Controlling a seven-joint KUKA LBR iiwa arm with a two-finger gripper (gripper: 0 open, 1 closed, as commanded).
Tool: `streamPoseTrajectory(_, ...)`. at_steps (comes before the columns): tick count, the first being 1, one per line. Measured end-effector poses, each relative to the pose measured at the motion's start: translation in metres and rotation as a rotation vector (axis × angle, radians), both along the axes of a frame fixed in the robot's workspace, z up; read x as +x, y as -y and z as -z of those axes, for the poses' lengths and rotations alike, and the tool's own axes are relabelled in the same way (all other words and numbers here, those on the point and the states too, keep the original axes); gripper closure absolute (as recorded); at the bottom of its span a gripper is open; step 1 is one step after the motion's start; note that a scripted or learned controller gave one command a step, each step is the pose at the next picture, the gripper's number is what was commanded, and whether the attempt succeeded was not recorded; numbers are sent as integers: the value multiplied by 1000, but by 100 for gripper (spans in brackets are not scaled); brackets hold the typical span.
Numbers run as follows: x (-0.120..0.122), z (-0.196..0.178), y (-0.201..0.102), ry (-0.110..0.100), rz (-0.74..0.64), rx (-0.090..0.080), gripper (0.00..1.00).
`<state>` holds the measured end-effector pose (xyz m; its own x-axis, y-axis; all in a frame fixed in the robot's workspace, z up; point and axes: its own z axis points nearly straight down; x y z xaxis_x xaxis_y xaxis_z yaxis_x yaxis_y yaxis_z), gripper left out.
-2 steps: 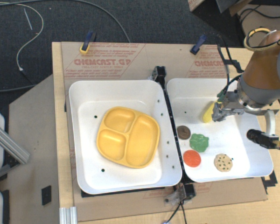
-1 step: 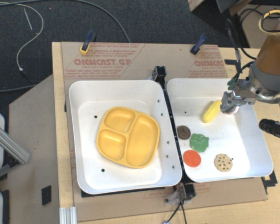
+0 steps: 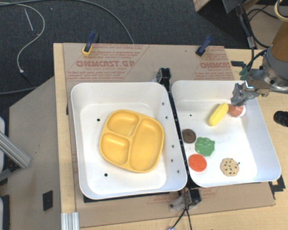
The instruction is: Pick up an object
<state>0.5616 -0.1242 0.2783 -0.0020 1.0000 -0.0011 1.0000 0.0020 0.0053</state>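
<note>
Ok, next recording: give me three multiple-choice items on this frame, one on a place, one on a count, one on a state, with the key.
1. Where does the yellow divided plate lie?
A. left bin
B. right bin
C. on the cardboard

2. How many small items lie in the right bin?
A. three
B. six
C. nine

3. How does the gripper stand?
A. lifted high over the left bin
B. low at the red-and-white item, beside the yellow corn-like piece
C. parked off the bench

Key: 1 A, the plate fills the left bin. 2 B, corn-like piece, red-and-white item, brown disc, green piece, orange disc, cookie. 3 B, its tip sits just above that item.
</note>
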Motion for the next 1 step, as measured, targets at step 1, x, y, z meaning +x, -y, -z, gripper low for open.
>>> streamPoseTrajectory(1, 3, 1, -51, -7, -2, 3, 100)
